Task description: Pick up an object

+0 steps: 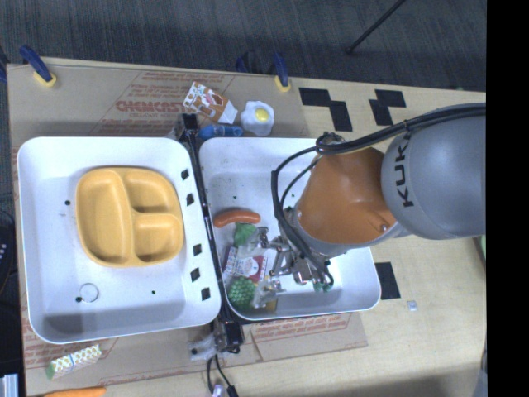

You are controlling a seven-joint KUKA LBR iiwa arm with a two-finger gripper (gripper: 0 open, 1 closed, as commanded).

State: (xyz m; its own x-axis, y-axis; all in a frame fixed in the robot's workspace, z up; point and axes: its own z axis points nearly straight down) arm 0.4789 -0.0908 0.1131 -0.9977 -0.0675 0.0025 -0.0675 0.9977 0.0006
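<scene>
The right bin [248,160] holds a small pile of toy food near its front left: an orange-red sausage [236,217], a green leafy piece [245,235], a red and white packet [244,265] and a green bumpy item [240,290]. My gripper [277,265] hangs low over this pile, just right of the packet, under the orange band of the arm [343,201]. Its metal fingers are lost in clutter, and nothing is seen lifted. The left bin [50,222] holds a yellow divided tray [130,215].
Behind the bins on the cardboard lie a small printed carton [201,100], a blue item [219,130] and a white and yellow egg-like toy [258,117]. A green-dotted packet [74,359] lies at the front left. Blue clamps [37,64] grip the bench's far edge.
</scene>
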